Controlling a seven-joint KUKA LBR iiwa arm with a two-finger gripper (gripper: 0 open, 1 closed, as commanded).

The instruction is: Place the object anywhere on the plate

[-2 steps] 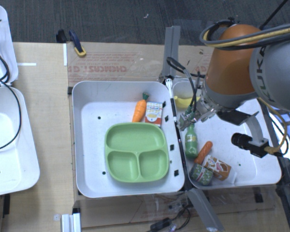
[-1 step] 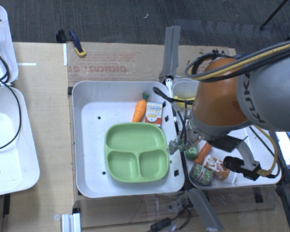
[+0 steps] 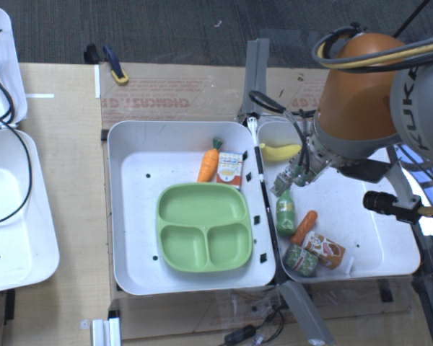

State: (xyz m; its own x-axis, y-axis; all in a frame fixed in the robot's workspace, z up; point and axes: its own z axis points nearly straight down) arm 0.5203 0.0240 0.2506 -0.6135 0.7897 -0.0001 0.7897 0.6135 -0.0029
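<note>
A green three-compartment plate lies in the left bin. Behind it rest a carrot and a small juice carton. My gripper hangs over the left side of the right bin, close to the wall between the bins. It is just above a green bottle and in front of a banana. Whether anything sits in the gripper is unclear from this angle.
In the right bin's front left corner lie a second carrot, a small printed carton and a dark green item. The arm's orange band looms over the bin's back. A black cylinder juts out at right.
</note>
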